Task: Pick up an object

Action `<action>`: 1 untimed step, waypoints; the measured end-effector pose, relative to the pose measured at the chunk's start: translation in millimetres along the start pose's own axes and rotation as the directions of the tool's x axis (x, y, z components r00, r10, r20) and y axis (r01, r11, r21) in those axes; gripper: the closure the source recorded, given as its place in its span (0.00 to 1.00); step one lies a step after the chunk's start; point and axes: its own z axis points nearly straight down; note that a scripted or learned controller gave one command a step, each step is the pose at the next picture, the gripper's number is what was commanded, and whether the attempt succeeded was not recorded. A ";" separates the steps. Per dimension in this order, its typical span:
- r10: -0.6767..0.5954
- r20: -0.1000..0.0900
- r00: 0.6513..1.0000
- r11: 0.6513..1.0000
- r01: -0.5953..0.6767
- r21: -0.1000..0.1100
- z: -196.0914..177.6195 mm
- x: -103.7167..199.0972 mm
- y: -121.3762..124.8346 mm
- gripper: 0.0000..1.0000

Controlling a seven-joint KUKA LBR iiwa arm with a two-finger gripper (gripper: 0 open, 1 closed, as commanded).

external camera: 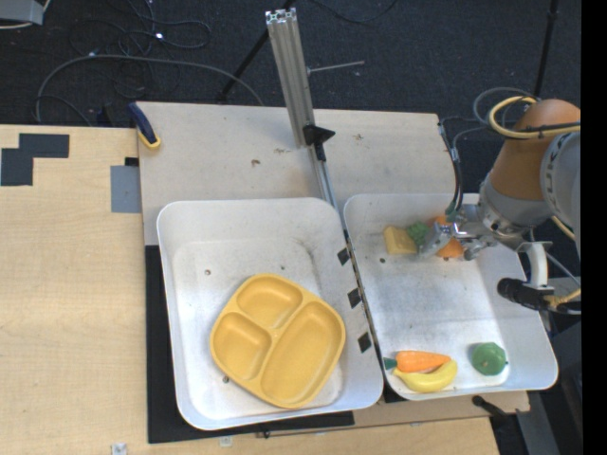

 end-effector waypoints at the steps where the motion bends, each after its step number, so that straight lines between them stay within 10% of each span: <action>1: 0.001 -0.001 1.000 1.000 -0.001 0.004 -7.9 -0.6 -0.9 1.00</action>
